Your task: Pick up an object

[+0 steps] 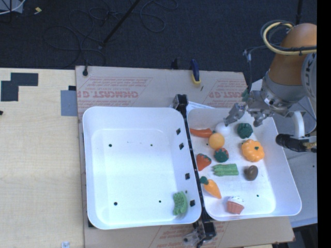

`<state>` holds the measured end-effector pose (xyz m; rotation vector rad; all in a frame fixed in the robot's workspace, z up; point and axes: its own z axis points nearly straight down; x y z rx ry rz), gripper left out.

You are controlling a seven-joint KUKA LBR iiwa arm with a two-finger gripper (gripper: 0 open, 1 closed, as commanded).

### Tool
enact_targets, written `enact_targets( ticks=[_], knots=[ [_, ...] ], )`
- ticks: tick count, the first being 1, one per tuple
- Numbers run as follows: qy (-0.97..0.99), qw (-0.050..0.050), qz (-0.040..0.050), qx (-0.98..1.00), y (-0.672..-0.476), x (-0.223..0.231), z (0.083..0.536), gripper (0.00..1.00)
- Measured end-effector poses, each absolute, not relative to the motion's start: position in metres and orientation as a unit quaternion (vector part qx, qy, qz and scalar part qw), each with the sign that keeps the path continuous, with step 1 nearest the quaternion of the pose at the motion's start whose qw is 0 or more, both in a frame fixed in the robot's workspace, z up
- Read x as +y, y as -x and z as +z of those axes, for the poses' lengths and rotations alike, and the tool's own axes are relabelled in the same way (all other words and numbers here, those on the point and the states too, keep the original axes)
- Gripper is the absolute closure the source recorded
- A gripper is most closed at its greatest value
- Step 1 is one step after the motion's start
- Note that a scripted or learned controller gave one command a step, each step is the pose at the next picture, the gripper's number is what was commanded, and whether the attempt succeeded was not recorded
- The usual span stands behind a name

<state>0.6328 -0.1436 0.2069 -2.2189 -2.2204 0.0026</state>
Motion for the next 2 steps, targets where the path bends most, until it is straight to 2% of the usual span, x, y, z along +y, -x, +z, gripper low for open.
enact_targets(
  ticks=[1,2],
  knots=[
    [0.707,0.005,0.0033,-0.708,-0.641,-0.109,0.082,0.0],
    [0.707,0.004,0.0037,-0.707,-0.642,-0.111,0.097,1.0]
  ],
)
